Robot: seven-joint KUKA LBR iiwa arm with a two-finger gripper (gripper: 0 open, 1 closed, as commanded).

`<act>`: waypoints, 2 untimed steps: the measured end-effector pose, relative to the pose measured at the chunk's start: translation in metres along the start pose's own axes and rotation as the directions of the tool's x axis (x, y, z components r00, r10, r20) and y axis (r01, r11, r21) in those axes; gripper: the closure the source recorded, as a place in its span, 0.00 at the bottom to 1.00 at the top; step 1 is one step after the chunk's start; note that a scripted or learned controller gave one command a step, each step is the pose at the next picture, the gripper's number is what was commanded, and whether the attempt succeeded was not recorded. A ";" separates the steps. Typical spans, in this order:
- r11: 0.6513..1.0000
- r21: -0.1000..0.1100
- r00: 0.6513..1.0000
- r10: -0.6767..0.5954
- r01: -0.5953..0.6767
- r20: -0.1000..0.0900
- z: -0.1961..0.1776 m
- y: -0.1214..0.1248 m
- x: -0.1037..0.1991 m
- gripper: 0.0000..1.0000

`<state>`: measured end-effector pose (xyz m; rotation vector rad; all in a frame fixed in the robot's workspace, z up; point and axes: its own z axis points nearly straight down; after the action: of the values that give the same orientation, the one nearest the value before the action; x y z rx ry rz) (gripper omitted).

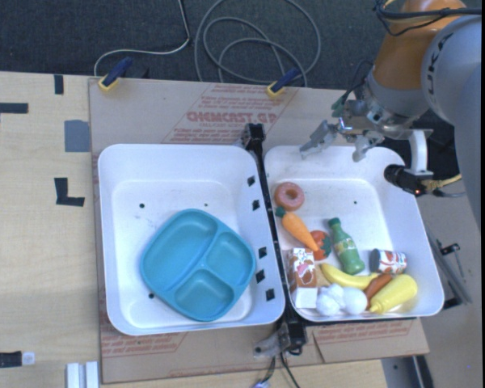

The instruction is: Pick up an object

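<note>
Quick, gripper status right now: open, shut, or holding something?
Gripper: open, fingers spread, holding nothing, above the far edge of the right bin.

two white bins [113,217], cardboard sheet [218,115], cables [259,31]

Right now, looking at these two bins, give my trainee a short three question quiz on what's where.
1. True or false: the blue divided plate lies in the left bin.
2. Which lies nearest the gripper? A) doughnut B) banana C) green bottle
3. Fill in: the gripper's fingers are spread and hold ____.

Key: 1 true. 2 A. 3 nothing.
</note>
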<state>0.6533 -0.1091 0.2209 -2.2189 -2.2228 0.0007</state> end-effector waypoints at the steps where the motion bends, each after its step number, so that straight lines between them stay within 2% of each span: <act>1: 1.000 0.006 1.000 -0.001 0.001 0.000 0.039 -0.031 0.029 0.00; 2: 1.000 -0.001 1.000 0.004 -0.004 0.003 0.140 -0.087 0.010 0.00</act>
<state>0.5660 -0.0992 0.0811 -2.2250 -2.2209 0.0036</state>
